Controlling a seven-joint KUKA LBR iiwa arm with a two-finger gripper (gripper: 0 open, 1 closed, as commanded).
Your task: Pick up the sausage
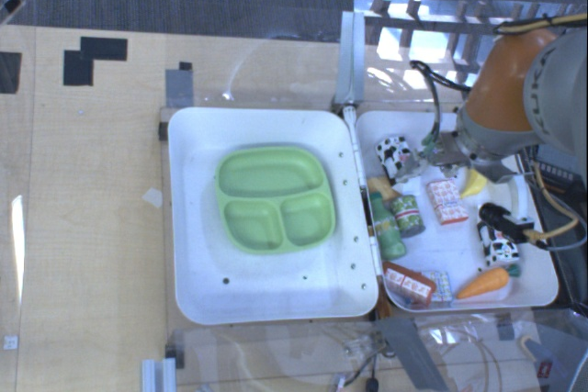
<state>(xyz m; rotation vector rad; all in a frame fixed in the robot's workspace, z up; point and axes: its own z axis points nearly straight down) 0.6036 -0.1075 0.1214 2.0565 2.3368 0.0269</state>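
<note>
Gripper (439,148) low over the right bin's (544,291) back; we cannot tell its state or any hold.
We note a cow toy (395,155) just beside it; a brownish piece (379,187), seemingly the sausage, lies nearby against the divider.

sausage (380,187) | I see a short tan-brown piece, details too small | lying flat, slanted | right bin (455,248): by its left wall, upper half
</note>
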